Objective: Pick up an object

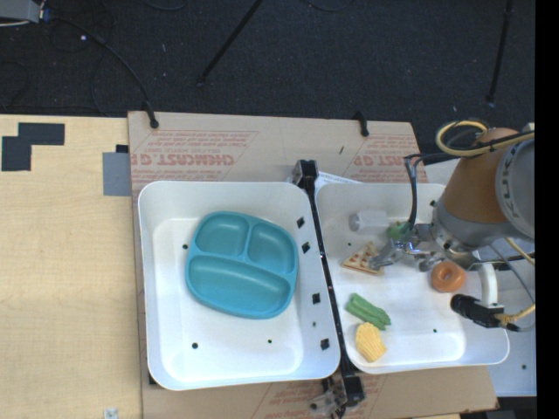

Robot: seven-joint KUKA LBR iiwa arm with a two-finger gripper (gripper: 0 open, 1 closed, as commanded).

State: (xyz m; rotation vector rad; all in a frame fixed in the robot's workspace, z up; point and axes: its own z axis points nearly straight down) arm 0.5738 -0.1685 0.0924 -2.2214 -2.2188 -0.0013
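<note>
Inside the right bin (489, 343), the gripper (387, 253) is seen low over the white floor, reached in from the right on the grey arm (515, 190) with its orange band (472, 186). Whether its fingers are apart or together cannot be told; the metal parts there are small and blurred, and nothing is clearly seen between them. Just beside the gripper, on its left and touching or nearly touching its tip, a tan cracker-like piece (362, 260) is lying flat. Just above the gripper a small green object (397, 230) is seen, and a pale cylinder (369, 222) lies a little farther up toward the bin's far wall. To the gripper's right, under the wrist, an orange ring-shaped object (448, 276) is resting. Below the gripper, toward the near wall, a green bean pod (368, 310) is lying, with a yellow corn cob (370, 342) just below it, the two close together.

Well to the left of the gripper, past the divider where the two bin walls meet, the left bin (166, 321) is seen holding a teal divided plate (242, 264), set near its middle. Bare white floor is left around the plate on all sides, and in the right bin's near right corner. Cardboard is seen under both bins on the bench (61, 278).
</note>
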